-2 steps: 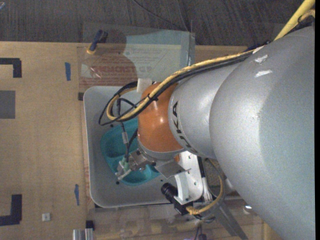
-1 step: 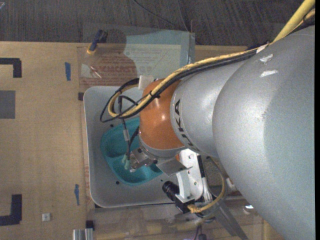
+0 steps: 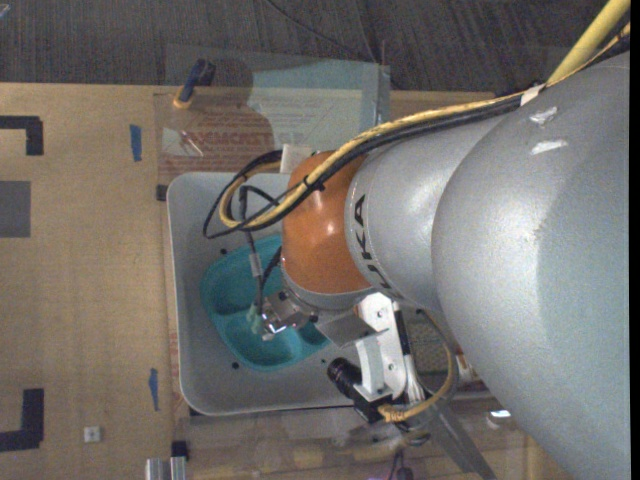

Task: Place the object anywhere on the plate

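The arm [image 3: 470, 248] hangs over the teal plate [image 3: 232, 303], which lies in a white bin [image 3: 195, 268]. The gripper [image 3: 272, 320] sits above the plate; its state is hidden.

1. The arm [image 3: 520, 258] has a smooth grey shell with a soft sheen and bright highlights.
2. Its orange band [image 3: 315, 233] looks like glossy plastic.
3. The plate [image 3: 232, 303] is smooth teal plastic.
4. The bin [image 3: 190, 268] is matt white plastic.
5. The bench [image 3: 90, 298] looks like matt, pale wood.
6. The cables [image 3: 420, 123] have smooth black and yellow sheaths.
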{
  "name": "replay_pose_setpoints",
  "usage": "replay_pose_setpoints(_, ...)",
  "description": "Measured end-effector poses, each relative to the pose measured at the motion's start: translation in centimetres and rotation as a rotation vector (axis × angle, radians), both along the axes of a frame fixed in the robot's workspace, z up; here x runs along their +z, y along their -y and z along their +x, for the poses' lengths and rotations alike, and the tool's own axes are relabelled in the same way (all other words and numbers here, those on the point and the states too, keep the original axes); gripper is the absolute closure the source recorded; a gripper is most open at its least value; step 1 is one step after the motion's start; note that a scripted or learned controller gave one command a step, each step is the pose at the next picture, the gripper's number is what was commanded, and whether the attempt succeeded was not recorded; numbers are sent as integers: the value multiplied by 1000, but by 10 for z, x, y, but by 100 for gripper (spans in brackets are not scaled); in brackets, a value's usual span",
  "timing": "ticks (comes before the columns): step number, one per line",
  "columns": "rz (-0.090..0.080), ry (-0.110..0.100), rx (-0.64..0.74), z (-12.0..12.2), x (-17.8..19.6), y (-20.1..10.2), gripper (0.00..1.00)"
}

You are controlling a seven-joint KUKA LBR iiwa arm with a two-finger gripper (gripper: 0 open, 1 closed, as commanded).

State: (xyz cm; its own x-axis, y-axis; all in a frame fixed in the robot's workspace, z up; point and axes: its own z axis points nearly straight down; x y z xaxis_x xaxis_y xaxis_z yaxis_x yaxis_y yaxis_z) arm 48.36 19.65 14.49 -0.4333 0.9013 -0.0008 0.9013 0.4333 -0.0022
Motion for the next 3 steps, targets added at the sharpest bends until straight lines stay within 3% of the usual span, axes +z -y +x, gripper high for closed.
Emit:
replay_pose_setpoints(1, -1, 0, -320, 0, -9, -19, 100)
replay_pose_setpoints(2, -2, 0, -321, 1, -1, -18, 100)
replay_pose_setpoints(3, -1, 1, -491, 6, 48, -20, 100)
